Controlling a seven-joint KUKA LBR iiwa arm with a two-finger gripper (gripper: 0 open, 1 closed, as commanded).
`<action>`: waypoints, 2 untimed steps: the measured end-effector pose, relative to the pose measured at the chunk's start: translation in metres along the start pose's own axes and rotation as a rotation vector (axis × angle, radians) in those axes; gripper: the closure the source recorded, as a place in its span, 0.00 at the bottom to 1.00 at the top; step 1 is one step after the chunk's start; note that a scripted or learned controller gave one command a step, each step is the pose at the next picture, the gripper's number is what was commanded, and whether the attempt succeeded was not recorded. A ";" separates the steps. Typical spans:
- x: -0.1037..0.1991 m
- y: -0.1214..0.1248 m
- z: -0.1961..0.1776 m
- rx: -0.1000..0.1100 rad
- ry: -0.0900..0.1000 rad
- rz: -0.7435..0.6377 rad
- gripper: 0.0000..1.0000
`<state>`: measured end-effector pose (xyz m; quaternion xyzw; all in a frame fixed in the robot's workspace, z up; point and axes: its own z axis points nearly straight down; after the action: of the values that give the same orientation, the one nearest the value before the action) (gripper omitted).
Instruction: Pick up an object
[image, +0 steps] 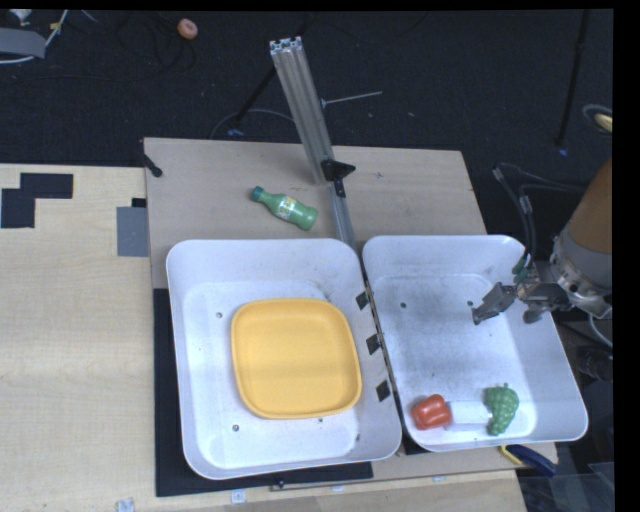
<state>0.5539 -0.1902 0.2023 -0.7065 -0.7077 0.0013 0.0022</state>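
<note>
My gripper (510, 306) hangs over the right side of the right bin (440, 260), with the arm's wrist coming in from the right edge. Its two dark fingers stand apart, open, with nothing between them. A red pepper (431, 411) lies near the front wall of that bin, and a green broccoli-like toy (501, 408) sits just to its right. Both are well in front of the gripper and apart from it. A square yellow plate (296, 357) lies flat in the left bin (195, 300).
A small green bottle (285, 207) lies on its side on the bench behind the left bin. A slanted metal rail (310, 105) rises behind the bins, ending near their shared wall. Black clips sit along that wall.
</note>
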 end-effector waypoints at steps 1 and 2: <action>0.008 0.004 0.051 0.000 0.000 0.002 0.00; 0.009 0.003 0.104 0.000 0.000 0.001 0.00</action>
<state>0.5565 -0.1807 0.0984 -0.7067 -0.7075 0.0014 0.0022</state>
